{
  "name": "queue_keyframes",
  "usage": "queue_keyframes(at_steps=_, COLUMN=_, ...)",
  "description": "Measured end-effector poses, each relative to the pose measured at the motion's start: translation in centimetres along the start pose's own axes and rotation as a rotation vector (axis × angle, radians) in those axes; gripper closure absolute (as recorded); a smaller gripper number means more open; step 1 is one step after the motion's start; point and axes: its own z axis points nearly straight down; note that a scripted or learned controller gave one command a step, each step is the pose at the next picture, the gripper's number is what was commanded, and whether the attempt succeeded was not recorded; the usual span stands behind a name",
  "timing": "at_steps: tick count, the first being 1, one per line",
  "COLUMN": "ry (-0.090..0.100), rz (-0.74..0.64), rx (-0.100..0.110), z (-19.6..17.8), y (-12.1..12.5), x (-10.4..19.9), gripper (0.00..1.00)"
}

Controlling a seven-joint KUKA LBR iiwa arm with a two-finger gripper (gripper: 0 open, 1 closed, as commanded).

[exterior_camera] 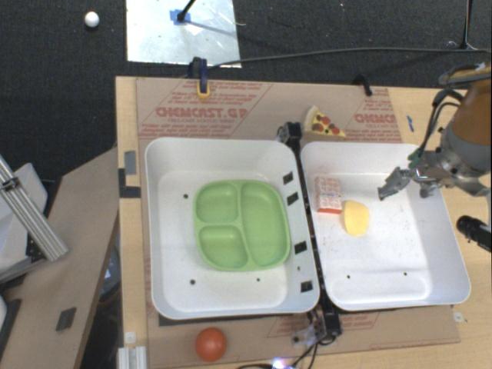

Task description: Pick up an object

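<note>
- The grey two-finger gripper hangs over the upper right part of the right-hand shallow white plastic bin, reaching in from the right edge of the view.
- Its fingers look spread apart with nothing between them; one dark fingertip points left and down toward the bin's contents.
- Two candidates lie in that bin, near its left wall: a pale yellow rounded block like a lemon or a soft toy, and a small flat white-and-red printed packet just above and left of it, the two almost touching.
- The yellow block seems the better target: it stands proud of the floor and gives the fingers sides to close on, whereas the flat packet would likely slip under them.
- To do it well, the gripper should move left and a little toward the near side until it is centred over the yellow block, then descend straight with the fingers straddling its narrower width.
- Keep clear of the packet, so one finger does not land on it and tilt the grasp.
- The left-hand shallow white bin holds a light green three-compartment plastic plate, which is well apart and no obstacle.
- An orange ball sits outside the bins on the near bench edge.
</note>
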Motion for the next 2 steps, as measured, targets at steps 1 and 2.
queue_keyframes(at_steps=1, ry=0.001, rz=0.002, rx=0.004, z=6.2, y=-0.3, x=-0.2, gripper=0.00)
queue_keyframes(at_steps=2, ry=0.001, rz=0.002, rx=0.003, z=10.9, y=-0.8, x=-0.9, gripper=0.00)
